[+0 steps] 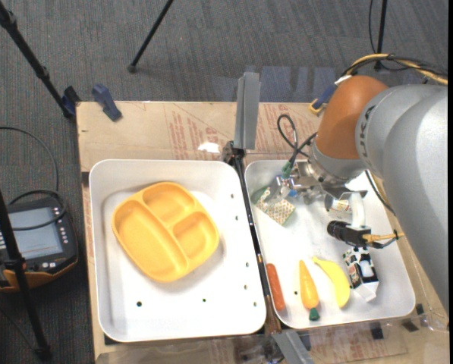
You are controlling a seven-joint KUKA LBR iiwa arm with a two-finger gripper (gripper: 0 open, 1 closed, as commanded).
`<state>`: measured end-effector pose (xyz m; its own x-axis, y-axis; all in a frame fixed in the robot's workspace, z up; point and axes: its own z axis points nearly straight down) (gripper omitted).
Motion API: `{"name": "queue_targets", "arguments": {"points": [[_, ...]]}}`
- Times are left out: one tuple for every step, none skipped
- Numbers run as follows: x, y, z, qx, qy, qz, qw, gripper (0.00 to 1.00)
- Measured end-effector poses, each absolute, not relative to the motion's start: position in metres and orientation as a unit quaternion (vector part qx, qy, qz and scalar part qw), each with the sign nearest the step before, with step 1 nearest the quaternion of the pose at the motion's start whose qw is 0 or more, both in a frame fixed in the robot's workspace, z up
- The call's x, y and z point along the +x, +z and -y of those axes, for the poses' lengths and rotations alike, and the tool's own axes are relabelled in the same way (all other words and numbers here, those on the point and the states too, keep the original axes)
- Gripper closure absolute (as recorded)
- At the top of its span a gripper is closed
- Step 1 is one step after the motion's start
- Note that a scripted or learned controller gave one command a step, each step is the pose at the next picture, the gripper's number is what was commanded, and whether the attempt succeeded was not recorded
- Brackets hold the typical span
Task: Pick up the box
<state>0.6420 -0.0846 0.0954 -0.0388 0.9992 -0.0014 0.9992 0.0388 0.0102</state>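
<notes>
yellow tray [165,230] in left bin [105,294] | carrot [308,285], banana [335,279] in right bin [397,298]

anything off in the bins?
Mostly tidy. The hot dog lies wedged against the right bin's left wall, and the small carton lies tipped near the right rim. The tray sits flat.

You are looking at a thick grey arm [412,150] with smooth rounded casing and a glossy orange band [346,123] above the wrist. Black and yellow cables [385,61] loop over the band, and a thin black cable [288,133] curls beside the metal wrist parts.
</notes>
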Motion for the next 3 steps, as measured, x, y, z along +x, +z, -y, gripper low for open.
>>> {"name": "queue_targets", "arguments": {"points": [[0.644,0.107,0.082,0.691,0.0058,-0.722,0.004,1.00],[0.645,0.196,0.053,0.679,0.0004,-0.734,0.000,1.00],[0.645,0.196,0.053,0.678,-0.0002,-0.735,0.000,0.00]]}}
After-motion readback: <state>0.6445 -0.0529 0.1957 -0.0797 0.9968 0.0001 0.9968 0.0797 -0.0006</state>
